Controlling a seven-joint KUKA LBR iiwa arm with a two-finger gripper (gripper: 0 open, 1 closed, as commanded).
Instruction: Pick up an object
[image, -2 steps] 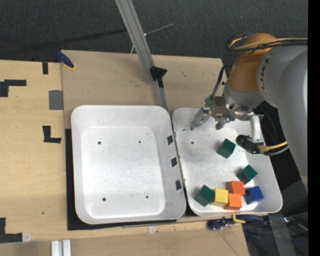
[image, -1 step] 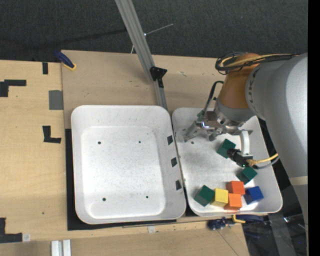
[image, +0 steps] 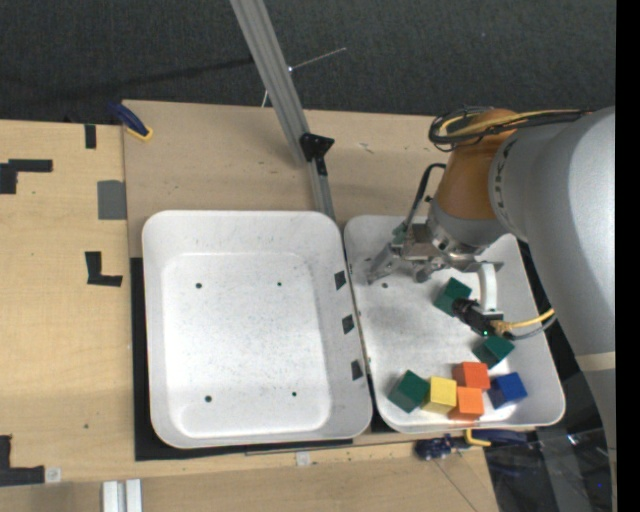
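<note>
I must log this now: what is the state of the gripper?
Gripper: over the right bin, nothing seen held; open or closed cannot be told.

pale wooden bench (image: 60, 330), dark floor (image: 150, 45) beyond

fixed overhead camera, slanted down, both bins (image: 250, 225)

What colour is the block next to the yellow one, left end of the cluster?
Dark green block, seen in the camera view.
</note>
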